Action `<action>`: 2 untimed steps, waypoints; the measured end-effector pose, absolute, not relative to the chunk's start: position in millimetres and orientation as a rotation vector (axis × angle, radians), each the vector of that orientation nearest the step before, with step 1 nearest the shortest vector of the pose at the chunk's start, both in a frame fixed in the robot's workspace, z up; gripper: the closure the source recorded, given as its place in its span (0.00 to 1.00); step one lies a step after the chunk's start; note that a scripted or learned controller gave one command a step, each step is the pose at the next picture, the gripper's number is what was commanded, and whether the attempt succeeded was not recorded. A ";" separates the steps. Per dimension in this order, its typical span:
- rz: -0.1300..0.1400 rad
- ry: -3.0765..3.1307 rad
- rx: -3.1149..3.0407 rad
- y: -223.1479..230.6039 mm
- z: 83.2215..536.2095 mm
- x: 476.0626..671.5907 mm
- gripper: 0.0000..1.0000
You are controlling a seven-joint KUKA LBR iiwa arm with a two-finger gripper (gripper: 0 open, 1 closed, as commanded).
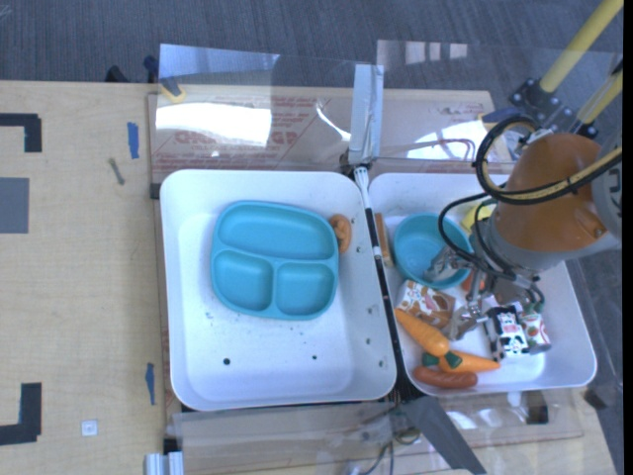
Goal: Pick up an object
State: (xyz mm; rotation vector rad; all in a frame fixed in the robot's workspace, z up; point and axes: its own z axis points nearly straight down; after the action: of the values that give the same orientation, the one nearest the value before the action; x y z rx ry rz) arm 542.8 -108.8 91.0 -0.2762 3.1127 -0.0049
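My gripper [479, 293] hangs low over the middle of the right bin [579, 349], under the orange band of the arm [546, 201]. Just to its left lies a printed snack packet [429, 303], and a blue bowl [423, 244] sits at the bin's back left. A small black-and-white carton [511, 334] lies just right of and below the gripper. Two orange carrots [423, 332] [473, 361] and a red sausage-like piece [442, 377] lie along the bin's front. The metal parts blur together over the clutter.
The left bin [198, 364] holds a blue divided plate [275, 259] with a small orange item [342, 231] at its right edge. A ridge [381, 295] separates the two bins. Black cables [495, 156] loop near the arm at the back right.
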 end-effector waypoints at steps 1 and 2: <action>-0.010 3.156 -0.166 -105.3 89.6 603.2 0.00; -0.005 3.115 -0.267 -102.9 90.7 559.1 0.00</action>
State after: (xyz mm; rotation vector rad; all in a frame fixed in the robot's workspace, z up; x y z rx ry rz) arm 559.1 -102.9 90.7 -0.2669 3.1151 -0.0049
